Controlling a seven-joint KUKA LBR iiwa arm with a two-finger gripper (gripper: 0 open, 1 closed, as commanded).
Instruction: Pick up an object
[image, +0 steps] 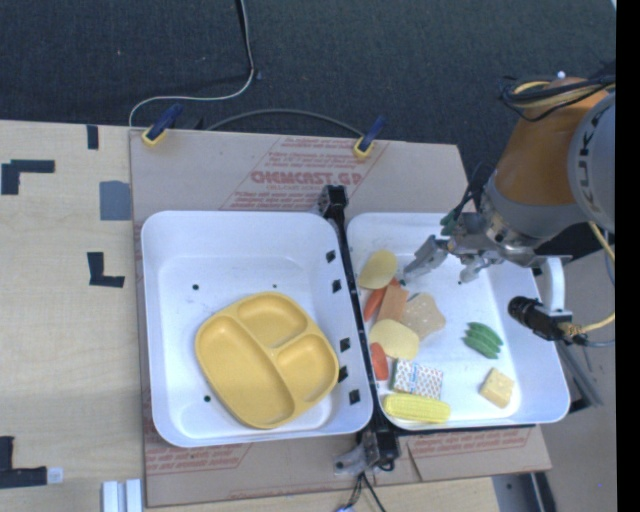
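While the grey arm with its orange band reached in from the right, the tool hung over the upper part of the right bin. Its two fingers were spread apart, one slanting down to the left toward the food pieces and the other pointing down nearer the bin's middle, and nothing sat between them.

Below and to the left of the tool lay the heap of toy food. A pale yellow round piece sat nearest the left finger, close beside its tip, though whether they touched could not be told. Just under it lay an orange carrot-like piece, a tan bread-like slab and another yellow oval piece. Further down were a small checked packet and a yellow corn cob near the bin's front wall. Well apart to the right lay a green pod and a small yellow cheese-like block.

The left bin carried a yellow divided plate, with three compartments, lying toward its front. Both bins stood side by side on a brown cardboard sheet on the table, joined by a black divider strip. Two clamps pinned the cardboard's far edge, and a cable trailed across the dark floor behind.
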